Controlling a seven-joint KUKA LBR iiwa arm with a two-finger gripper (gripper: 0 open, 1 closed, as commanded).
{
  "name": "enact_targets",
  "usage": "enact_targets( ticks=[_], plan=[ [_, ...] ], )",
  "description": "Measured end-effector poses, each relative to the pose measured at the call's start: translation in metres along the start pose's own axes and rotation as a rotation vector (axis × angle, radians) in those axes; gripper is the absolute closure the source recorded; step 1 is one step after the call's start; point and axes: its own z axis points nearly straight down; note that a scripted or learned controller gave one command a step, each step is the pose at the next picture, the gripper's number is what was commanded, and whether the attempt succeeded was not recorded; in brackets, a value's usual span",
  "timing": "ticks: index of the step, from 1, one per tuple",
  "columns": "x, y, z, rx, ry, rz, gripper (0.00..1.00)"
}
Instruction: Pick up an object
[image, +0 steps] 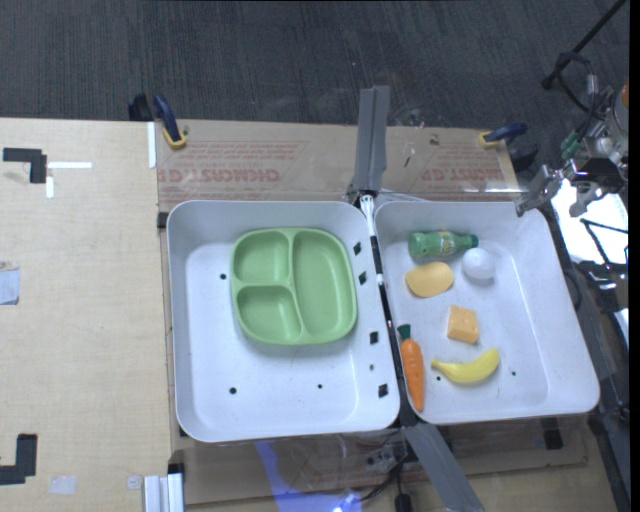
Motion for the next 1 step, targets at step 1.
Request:
enact_targets(
  ticks=[1],
  plan=[
    [0.0367,0.0334,0.0952,-0.001,0.000,-0.113,0.00]
  ],
)
